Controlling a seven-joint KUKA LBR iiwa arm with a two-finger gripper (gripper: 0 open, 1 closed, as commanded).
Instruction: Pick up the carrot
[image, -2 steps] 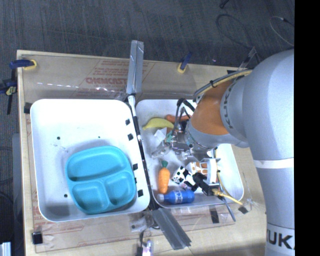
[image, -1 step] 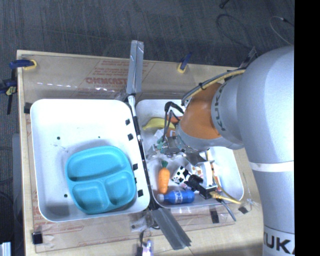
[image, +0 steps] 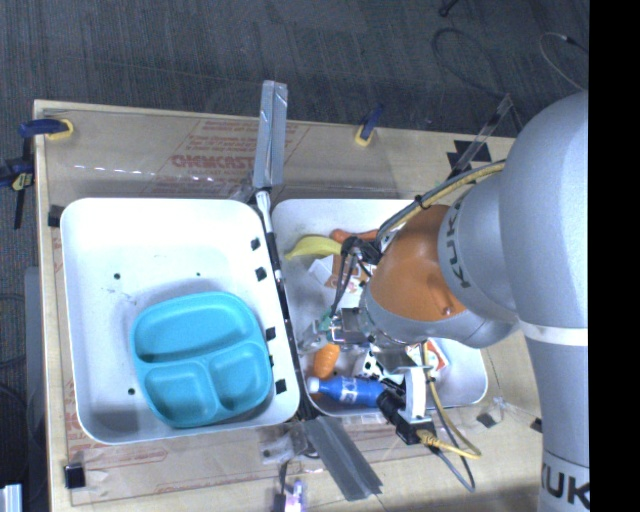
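The carrot (image: 326, 358) shows as a small orange piece near the front left of the right bin (image: 300, 225), hard against the bin's left wall. My gripper (image: 338, 332) hangs directly over it, its body hiding part of the carrot. I cannot tell whether the carrot is touched or gripped. The arm's orange band (image: 410, 275) and grey wrist cover most of the right bin.
A blue bottle with a white cap (image: 347, 390) lies just in front of the carrot. A yellow banana (image: 311, 246) and a second orange item (image: 352, 238) lie at the bin's back. The left bin (image: 100, 240) holds a blue divided tray (image: 203, 358).
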